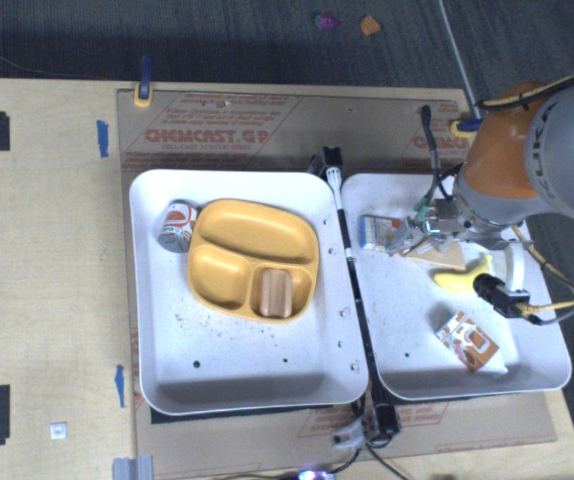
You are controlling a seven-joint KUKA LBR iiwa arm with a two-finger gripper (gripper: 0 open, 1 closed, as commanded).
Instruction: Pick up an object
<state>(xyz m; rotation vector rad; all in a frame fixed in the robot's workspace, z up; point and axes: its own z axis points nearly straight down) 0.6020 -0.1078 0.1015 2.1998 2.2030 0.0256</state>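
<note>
while the hand [429, 223] sits low in the right white bin [407, 363] over a pale wedge-shaped piece [445, 256] beside a yellow banana-like object [461, 279], nothing looks lifted; i cannot tell its state, so pickup remains.

Your arm [557, 158] comes in from the right edge, grey body with the orange band sitting above the wrist, angled down and to the left. Your gripper [429, 224] is low at the end of it, too cluttered to read.
</note>
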